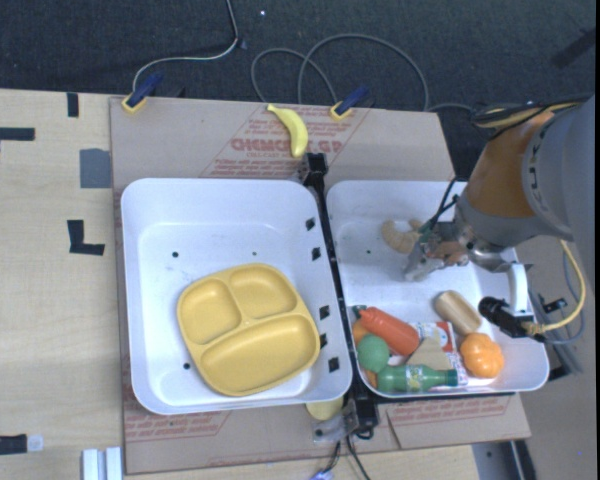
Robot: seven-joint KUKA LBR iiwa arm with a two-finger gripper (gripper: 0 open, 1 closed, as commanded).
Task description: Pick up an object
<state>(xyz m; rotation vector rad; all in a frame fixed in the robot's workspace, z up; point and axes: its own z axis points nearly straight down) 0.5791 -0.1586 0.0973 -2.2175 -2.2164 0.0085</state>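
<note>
One beige, rounded lump (398, 233) lies just beside my claw (420, 265) in the right white bin (380, 203); spread or pinched I cannot tell, so next I must settle squarely over it

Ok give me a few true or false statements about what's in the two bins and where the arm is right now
1. The yellow divided plate lies in the left bin. True.
2. The banana lies inside the right bin. False: it rests on the cardboard behind the bins.
3. The gripper is over the right bin. True.
4. The orange sits on the yellow plate. False: it sits in the right bin's near right corner.
5. The carrot lies in the right bin. True.
</note>
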